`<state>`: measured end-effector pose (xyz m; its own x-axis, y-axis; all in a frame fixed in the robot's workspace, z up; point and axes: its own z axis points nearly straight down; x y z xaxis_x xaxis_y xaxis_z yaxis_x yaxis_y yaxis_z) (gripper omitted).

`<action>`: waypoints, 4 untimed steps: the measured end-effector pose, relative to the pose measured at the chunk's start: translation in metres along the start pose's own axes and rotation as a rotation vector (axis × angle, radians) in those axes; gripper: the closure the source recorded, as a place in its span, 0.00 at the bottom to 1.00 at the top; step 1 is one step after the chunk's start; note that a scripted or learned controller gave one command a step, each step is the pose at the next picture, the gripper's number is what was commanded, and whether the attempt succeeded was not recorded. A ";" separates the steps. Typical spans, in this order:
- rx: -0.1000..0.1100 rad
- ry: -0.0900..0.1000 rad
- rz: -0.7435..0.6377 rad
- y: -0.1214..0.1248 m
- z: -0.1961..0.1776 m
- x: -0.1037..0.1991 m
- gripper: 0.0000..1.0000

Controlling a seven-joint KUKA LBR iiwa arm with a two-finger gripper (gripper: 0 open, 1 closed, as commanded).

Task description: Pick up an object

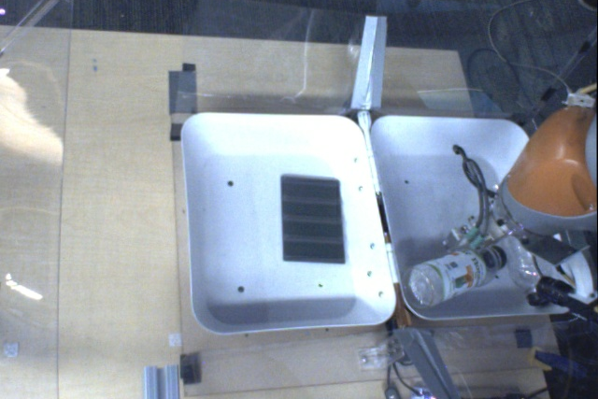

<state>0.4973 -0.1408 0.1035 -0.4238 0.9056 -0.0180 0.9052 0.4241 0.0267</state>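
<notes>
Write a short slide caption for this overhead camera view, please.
Orange-banded arm lowers its hand beside a clear bottle in the right bin.

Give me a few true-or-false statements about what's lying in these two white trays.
1. A dark ridged rectangular block lies in the left bin. True.
2. A clear plastic bottle stands upright. False: it lies on its side.
3. The bottle is in the left bin. False: it lies in the right bin, near its front edge.
4. The arm comes in over the right bin. True.
</notes>
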 end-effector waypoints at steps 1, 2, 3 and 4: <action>0.017 0.013 -0.018 0.069 -0.091 0.031 1.00; 0.018 0.013 -0.017 0.069 -0.091 0.031 0.00; 0.020 0.011 0.187 0.073 -0.119 0.047 0.00; 0.024 0.010 0.334 0.083 -0.121 -0.023 0.00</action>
<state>0.5786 -0.1262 0.2276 -0.1033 0.9947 -0.0024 0.9946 0.1033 0.0055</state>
